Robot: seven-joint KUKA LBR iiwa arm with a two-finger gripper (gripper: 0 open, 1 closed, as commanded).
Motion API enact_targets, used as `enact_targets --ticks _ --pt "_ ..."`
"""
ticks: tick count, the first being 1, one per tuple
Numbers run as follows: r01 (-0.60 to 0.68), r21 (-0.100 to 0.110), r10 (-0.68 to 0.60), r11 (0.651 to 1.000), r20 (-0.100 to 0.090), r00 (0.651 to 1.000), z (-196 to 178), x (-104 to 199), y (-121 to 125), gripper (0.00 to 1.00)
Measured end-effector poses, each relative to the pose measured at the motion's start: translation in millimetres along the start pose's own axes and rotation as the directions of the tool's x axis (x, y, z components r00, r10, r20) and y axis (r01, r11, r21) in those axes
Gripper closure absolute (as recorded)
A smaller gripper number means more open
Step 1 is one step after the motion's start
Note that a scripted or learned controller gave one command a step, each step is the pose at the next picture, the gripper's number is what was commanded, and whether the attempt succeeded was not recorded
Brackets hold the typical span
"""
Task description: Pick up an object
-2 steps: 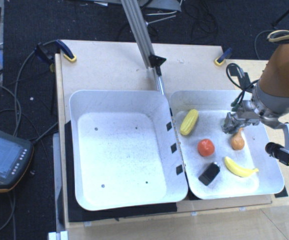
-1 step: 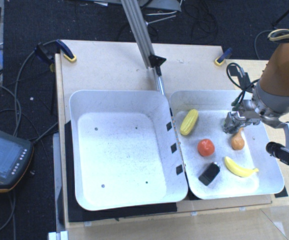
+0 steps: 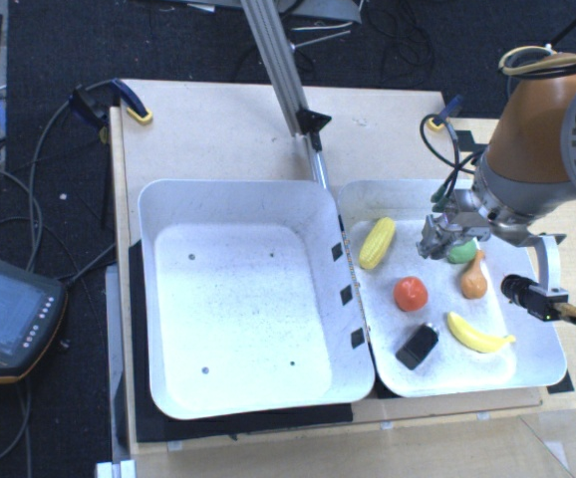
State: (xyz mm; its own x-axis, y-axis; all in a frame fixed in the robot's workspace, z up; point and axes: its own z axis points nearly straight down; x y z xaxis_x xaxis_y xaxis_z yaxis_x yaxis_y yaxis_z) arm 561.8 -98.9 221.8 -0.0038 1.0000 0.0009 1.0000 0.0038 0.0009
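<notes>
The right bin holds a yellow corn cob, a red tomato, a black block, a yellow banana, an orange pear-shaped piece and a green object. My gripper hangs over the upper middle of that bin, right beside the green object, which is partly covered by it. The corn lies to its left and the tomato below it.
The left bin lies beside the right one, sharing a raised middle wall. A slanted metal pole rises from behind the bins. A pendant device and cables lie off the bench at left. A clamp grips the bench corner.
</notes>
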Motion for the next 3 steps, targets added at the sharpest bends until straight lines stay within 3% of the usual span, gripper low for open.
enact_targets --ticks 2,3 --pt "0.001 0.000 -0.001 1.000 0.000 1.000 -2 107 1 1.00" --pt "0.001 0.002 -0.001 1.000 0.000 1.000 0 159 15 1.00"
